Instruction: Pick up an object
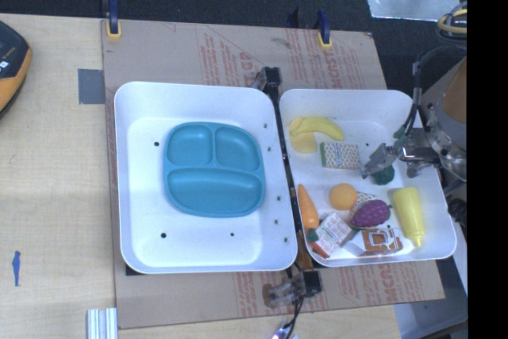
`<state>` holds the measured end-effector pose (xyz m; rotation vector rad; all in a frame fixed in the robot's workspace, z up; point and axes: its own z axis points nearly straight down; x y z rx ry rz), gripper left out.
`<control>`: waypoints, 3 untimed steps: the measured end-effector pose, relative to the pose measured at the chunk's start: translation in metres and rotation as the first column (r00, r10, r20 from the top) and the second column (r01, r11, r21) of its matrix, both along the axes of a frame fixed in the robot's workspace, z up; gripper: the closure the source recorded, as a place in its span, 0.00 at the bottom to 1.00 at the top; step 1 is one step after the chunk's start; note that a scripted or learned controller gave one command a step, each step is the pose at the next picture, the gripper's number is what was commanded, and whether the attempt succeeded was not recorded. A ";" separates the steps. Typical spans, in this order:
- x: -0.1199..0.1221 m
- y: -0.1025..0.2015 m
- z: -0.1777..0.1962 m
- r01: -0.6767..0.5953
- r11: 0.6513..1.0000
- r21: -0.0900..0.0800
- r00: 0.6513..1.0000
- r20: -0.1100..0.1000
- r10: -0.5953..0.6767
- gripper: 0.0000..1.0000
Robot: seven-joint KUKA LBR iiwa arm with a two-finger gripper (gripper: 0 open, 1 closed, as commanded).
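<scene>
Camera view looks down on two white bins, and the toys all sit in the right bin [349, 101]. Along its near edge lie a small printed packet [333, 233] and a flat carton [379, 239]; just behind them sit a purple fruit [370, 213], an orange carrot [307, 206] against the bin's left wall, and a yellow corn cob [409, 214] towards the right wall, its long axis running near to far. Mid-bin is an orange ball [343, 196]. Further back lies a speckled packet [340, 156], and near the far left corner a banana [316, 127] over a lemon-like piece [302, 143].

The gripper [382, 164] hangs over the right half of this bin, reaching in from the right wall, with something dark green at its tip; whether it is released or clenched I cannot tell. The nearest things lie on its near side: the corn cob just below and slightly right, the purple fruit and the ball below and left. The speckled packet sits to its left, near but apart.

The left bin [127, 171] holds a blue divided plate [213, 168].
</scene>
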<state>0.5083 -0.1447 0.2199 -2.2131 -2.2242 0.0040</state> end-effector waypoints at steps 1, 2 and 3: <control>-0.011 0.051 -0.073 -0.005 1.000 0.003 1.000 -0.007 0.005 0.00; 0.003 0.046 -0.123 0.000 1.000 -0.002 1.000 0.001 0.000 0.00; 0.003 0.045 -0.110 -0.001 1.000 -0.002 1.000 0.003 0.001 1.00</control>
